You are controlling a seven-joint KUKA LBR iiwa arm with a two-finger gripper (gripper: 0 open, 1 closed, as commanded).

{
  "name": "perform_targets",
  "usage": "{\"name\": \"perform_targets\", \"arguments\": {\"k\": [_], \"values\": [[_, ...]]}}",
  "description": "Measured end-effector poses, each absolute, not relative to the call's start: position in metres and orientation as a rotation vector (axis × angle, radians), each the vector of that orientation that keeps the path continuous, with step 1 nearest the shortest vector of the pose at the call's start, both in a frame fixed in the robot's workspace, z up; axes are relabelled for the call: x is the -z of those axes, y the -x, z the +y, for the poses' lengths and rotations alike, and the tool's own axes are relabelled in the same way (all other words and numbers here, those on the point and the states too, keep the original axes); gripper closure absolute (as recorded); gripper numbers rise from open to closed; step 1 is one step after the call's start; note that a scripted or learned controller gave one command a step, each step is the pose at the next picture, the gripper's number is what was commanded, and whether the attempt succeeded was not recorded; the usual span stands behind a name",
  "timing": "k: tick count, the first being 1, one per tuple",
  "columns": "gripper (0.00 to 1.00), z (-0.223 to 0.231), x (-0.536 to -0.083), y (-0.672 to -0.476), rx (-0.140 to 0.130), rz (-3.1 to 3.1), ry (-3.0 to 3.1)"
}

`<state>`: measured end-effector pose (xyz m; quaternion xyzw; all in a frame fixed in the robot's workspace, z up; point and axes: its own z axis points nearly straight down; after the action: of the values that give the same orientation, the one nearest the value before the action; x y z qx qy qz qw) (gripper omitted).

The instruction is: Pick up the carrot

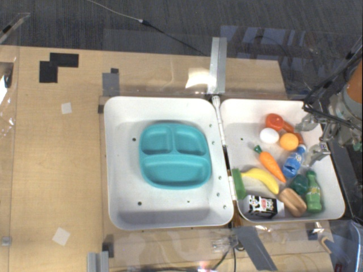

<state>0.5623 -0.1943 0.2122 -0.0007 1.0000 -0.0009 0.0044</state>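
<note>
The carrot [270, 164] is orange with a small green tip and lies slanted in the middle of the right bin [244, 115]. A white egg [269, 135] sits just above it and a yellow banana [261, 178] just below it. My gripper [315, 137] hangs over the bin's right side, to the right of the carrot and apart from it. Its two metal fingers [308, 123] stand open with nothing between them. A blue bottle [293, 162] lies between the carrot and the gripper.
The right bin also holds a red item [275, 120], an orange [289, 141], a green bottle [311, 189], a brown bread roll [292, 202] and a black-and-white carton [262, 205]. A teal divided plate [173, 154] lies in the left bin [122, 208].
</note>
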Motion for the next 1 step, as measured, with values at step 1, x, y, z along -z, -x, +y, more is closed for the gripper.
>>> {"name": "perform_targets", "arguments": {"k": [1], "values": [[0.0, -0.1605, -0.0911, -0.5791, 0.005, 3.119, 0.227]]}}
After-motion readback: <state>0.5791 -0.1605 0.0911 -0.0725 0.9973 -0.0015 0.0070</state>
